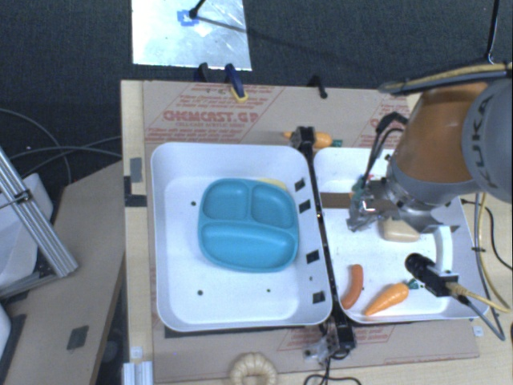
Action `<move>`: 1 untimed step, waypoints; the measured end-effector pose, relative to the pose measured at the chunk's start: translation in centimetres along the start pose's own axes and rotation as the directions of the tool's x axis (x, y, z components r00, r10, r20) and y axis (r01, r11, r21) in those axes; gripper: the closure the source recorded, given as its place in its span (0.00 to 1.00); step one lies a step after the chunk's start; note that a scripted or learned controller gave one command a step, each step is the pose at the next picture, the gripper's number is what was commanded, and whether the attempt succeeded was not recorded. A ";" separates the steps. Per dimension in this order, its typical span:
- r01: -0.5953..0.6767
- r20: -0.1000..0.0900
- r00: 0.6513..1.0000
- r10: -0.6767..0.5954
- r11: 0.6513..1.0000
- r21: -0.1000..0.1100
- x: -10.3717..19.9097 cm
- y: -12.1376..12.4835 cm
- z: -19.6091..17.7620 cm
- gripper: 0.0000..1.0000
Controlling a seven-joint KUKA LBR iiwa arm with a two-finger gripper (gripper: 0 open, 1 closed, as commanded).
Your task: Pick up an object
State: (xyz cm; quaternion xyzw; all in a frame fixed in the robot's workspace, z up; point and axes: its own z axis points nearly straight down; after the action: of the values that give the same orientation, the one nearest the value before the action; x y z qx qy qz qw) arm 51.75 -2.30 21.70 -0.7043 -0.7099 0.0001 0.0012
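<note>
Nearest, at the table's front edge, lies one pale coil point(252, 369), ring-shaped and ropy in texture; just beyond it stand two shallow white bins side by side, smooth plastic with rounded corners. In the near part of the right bin point(337, 163) lie two things close together but apart: one toy carrot point(387, 297), orange, tapered and matte, pointing toward the near left, and to its left one sausage point(352, 285), orange-red, short, round-ended and slightly curved. Farther in the same bin sits one pale lump point(399, 232), beige, smooth and rounded, partly hidden under the robot's wrist; the pincer point(358, 215) hangs low just to its left, over bare white bin floor, and whether it is open or closed I cannot tell; nothing can be seen gripped in it. The grey arm point(441, 143) with its broad orange band comes in from the right above that bin. The left bin point(172, 239) holds one blue plate point(248, 223), glossy plastic, rounded-rectangular, split into three wells: one long near well and two smaller far ones; four small black tabs point(313, 257) line this bin's right wall. At the far end of the seam between the bins sits one small orange thing point(322, 140), too small to name. The table point(208, 107) is covered in brown cardboard with red print; past it one crinkled silvery sheet point(191, 22) lies on dark floor.
</note>
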 end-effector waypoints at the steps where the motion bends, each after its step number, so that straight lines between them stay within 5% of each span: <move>1: 0.000 0.000 1.000 0.000 1.000 -0.004 3.4 -0.6 -1.2 1.00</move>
State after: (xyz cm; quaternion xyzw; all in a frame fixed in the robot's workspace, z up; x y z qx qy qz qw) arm 51.16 1.12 22.92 -0.7041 -0.7101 -0.0013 -0.0004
